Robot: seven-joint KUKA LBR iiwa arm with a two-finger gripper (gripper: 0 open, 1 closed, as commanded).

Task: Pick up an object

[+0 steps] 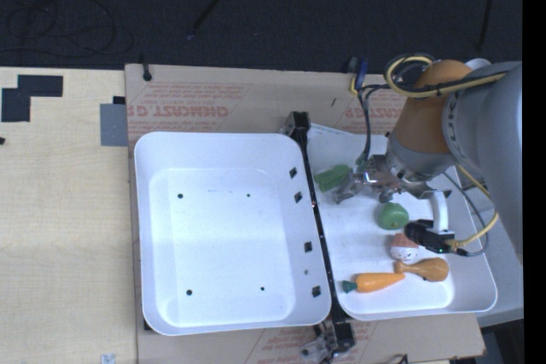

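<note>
I am viewing two white bins. The left bin (162,183) is showing its bare floor; the right bin (478,290) is holding a green block (331,177), a green ball (392,216), an orange carrot (378,281), a tan gourd-shaped toy (424,269) and a small pink-and-white piece (404,246). The arm (444,128) is reaching in from the right, its gripper (365,182) hanging just beside the green block; I cannot tell how its jaws are standing.

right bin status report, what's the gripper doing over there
Gripper low in right bin, beside green block; grasp unconfirmed. Green ball, carrot, brown gourd toy loose nearby. Nothing blocking.
</note>
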